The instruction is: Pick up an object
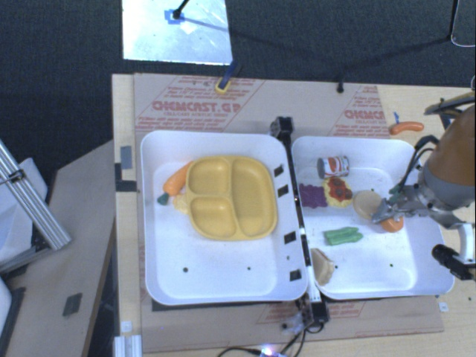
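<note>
My gripper is low over the right bin, near its right side. A small orange object lies right under it, partly hidden by it. A tan round piece lies just left of the gripper. Further left are a red and yellow flat item, a bunch of purple grapes and a small can on its side. A green vegetable lies in the middle of the bin. A tan wedge rests by the bin's lower left wall.
The left bin holds a yellow divided plate with a carrot at its left edge. An orange item lies on the bench behind the right bin. The arm comes in from the right.
</note>
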`<state>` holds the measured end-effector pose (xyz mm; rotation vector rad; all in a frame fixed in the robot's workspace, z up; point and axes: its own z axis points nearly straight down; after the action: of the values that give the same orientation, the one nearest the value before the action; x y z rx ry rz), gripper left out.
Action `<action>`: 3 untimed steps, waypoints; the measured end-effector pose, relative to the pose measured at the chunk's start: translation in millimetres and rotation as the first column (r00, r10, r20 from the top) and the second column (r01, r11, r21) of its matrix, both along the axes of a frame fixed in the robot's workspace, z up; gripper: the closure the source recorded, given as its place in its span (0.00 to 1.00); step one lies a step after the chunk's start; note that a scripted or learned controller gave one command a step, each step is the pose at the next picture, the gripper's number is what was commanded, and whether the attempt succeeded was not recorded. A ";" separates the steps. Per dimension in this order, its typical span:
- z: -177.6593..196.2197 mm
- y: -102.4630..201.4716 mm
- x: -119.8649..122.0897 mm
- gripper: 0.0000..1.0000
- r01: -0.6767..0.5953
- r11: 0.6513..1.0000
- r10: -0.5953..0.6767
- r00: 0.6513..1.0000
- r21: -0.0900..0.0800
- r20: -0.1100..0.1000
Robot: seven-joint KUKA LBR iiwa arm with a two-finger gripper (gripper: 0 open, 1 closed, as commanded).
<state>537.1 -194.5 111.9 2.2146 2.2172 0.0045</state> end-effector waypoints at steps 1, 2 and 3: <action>54.4 4.9 10.8 1.00 -0.004 1.000 0.004 1.000 0.002 -0.001; 108.6 4.7 12.6 1.00 -0.004 1.000 0.004 1.000 0.001 -0.001; 102.2 49.1 47.8 1.00 -0.009 1.000 0.009 1.000 0.004 -0.003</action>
<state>584.9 -145.4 214.1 2.2087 2.2305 0.0059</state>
